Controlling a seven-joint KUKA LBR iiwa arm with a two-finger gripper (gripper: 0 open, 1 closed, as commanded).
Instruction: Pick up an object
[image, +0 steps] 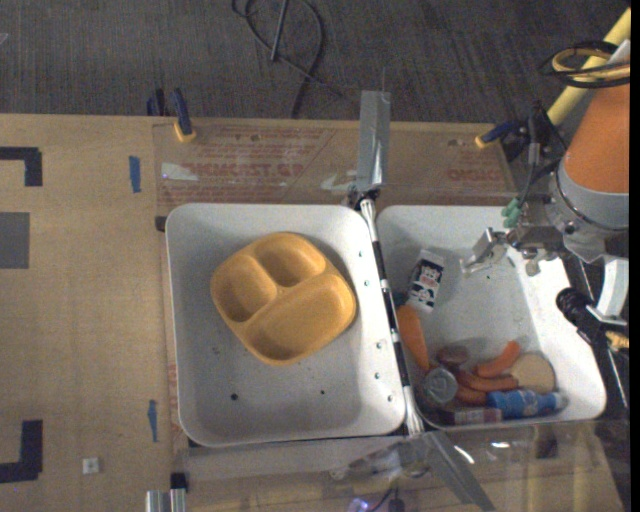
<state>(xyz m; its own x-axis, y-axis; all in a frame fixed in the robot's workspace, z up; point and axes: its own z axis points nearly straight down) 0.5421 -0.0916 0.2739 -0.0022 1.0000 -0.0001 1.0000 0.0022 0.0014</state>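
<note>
The grey arm (590, 190) with its orange band reaches in from the right and hangs over the upper right part of the right bin (590, 385). Its claw (500, 245) sits above bare white floor near the bin's back wall, and from here I cannot tell how it is set; nothing shows in its grip. Just to the claw's left, a small white carton (427, 280) with dark print lies tilted, close to the divider between the bins. Below it an orange carrot (412, 338) lies along the bin's left wall. The rest of the bin's things are crowded into the near end: a round grey can (439, 385) beside the carrot's lower tip, a few orange-red sausage-like pieces (492, 372) to its right, a pale tan, bread-like piece (535, 372) just past them, and a blue bottle (525, 403) lying flat against the front wall. All of these are well apart from the claw. In the left bin (200, 400) a yellow divided plate (283, 296) rests near the middle, slightly turned. Both bins stand on the tan bench (80, 330), which carries blue tape marks and dark squares on its left side.
</note>
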